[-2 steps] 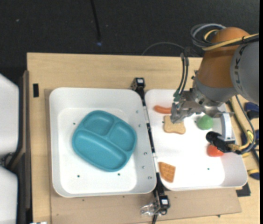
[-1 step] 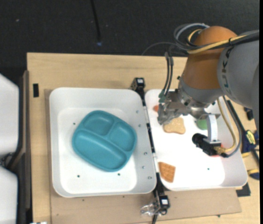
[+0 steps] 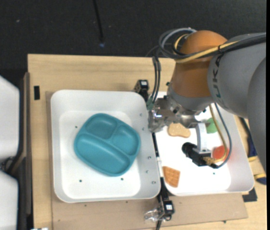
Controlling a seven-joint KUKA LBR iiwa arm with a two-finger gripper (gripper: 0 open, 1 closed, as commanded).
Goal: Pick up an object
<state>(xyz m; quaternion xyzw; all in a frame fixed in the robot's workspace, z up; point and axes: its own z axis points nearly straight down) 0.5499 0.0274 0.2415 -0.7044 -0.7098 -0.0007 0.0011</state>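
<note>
Dark floor surrounds a pale wooden surface (image 3: 101, 71) that carries two shallow white bins side by side. The left bin (image 3: 57, 147) holds one teal plate (image 3: 107, 143) with three compartments, lying flat and turned at a slant, near the middle of the bin.

The grey arm (image 3: 242, 75), with its orange band (image 3: 197, 66) above the wrist, reaches in from the right and hangs over the far part of the right bin (image 3: 197, 182). The claw (image 3: 160, 120) sits low at that bin's far left corner, close to the wall between the bins. Whether it is open or closed cannot be told, and nothing can be seen in its grip.

A tan biscuit (image 3: 179, 130) lies just beside the claw, on its right. A square orange waffle (image 3: 172, 176) lies near the bin's near left corner, well apart from the claw. A green piece (image 3: 211, 126) and a red piece (image 3: 218, 152) lie toward the right side, both partly hidden by the arm and its cables.
</note>
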